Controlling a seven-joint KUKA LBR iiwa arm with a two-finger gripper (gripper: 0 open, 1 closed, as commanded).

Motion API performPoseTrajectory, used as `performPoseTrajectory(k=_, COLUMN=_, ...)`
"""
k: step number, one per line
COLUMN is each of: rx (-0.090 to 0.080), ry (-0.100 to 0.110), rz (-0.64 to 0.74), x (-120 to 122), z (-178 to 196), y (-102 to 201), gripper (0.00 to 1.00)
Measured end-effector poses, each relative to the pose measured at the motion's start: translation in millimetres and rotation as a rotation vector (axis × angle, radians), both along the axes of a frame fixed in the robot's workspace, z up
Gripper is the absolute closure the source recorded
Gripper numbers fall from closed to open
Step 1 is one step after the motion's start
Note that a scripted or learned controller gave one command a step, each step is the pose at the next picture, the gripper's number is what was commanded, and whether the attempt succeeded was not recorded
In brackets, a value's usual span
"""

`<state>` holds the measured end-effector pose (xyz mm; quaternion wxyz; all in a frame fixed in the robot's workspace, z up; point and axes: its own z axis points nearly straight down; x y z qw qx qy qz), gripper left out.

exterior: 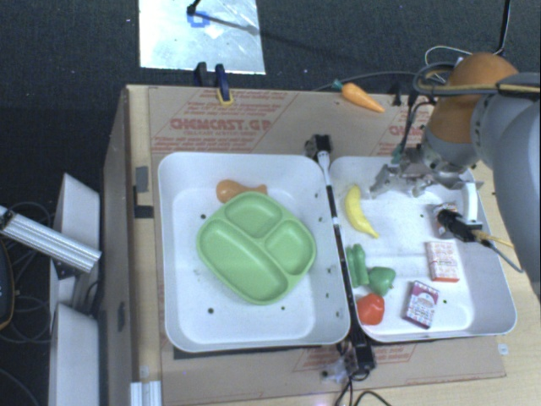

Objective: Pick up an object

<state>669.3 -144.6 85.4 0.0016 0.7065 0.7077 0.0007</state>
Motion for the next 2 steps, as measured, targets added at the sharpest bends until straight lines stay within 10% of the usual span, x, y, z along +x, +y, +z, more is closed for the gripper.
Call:
performPoseTrajectory(k=1, rx=0.000, ry=0.001, rz=0.002, x=-0.2, z=-0.5, y=11.8, gripper=0.00)
performPoseTrajectory(k=2, rx=0.000, ry=-0.003, rz=0.004, x=0.9, z=10.9, y=11.5, gripper=1.00)
